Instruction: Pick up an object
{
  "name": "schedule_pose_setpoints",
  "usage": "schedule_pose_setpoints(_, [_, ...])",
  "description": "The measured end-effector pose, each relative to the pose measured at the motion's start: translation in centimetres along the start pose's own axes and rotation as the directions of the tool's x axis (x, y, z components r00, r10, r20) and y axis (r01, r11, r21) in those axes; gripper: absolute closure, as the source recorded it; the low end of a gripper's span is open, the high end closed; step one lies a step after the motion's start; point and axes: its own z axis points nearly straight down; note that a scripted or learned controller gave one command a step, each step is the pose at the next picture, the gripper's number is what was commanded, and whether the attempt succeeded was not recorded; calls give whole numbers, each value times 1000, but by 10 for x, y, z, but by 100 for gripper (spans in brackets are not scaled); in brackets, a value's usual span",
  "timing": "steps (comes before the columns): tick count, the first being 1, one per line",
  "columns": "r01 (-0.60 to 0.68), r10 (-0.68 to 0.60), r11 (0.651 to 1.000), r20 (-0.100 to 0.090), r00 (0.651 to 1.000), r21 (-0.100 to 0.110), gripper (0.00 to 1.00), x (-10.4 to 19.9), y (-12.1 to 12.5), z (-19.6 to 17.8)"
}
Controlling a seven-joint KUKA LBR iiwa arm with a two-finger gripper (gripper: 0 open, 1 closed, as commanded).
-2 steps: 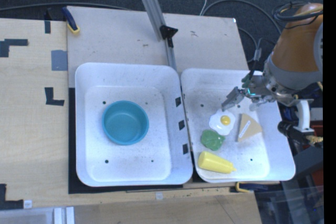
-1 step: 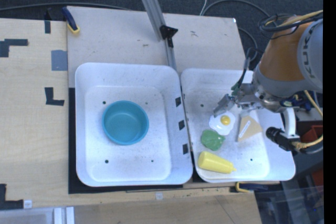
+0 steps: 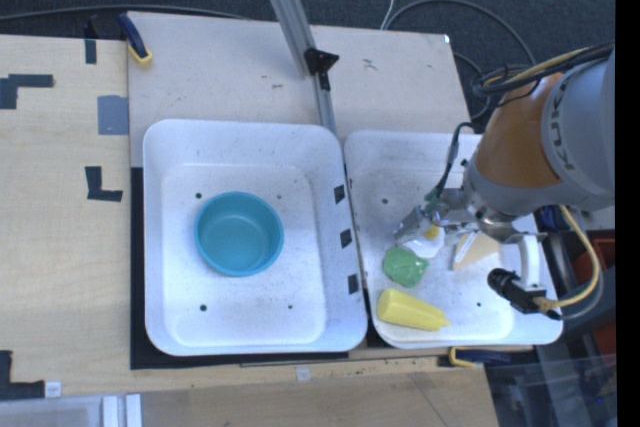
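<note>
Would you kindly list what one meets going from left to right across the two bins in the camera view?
Left bin → blue bowl → right bin → yellow object at the front, with the green object just behind it → gripper → grey arm.

Two white bins: left bin [image 3: 160, 215], right bin [image 3: 375, 175]. One blue bowl [image 3: 239, 233], in left bin, well left of claw [image 3: 430, 225]. One green lump [image 3: 405, 265], just below-left of claw. One yellow piece [image 3: 410, 311], below claw. One cream wedge [image 3: 473, 252], just right of claw. One small yellow-white bit [image 3: 430, 240] at claw; kind unclear.
</note>
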Motion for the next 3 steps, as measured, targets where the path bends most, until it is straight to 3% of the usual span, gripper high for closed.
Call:
schedule_pose_setpoints(1, [0,0,1000,3,1000,-11,0,-1,1,40])
schedule_pose_setpoints(2, [2,-2,1000,1,1000,-11,100,1,2,28])
schedule_pose_setpoints(3, [1,-1,1000,1,1000,-11,100,4,4,-14])
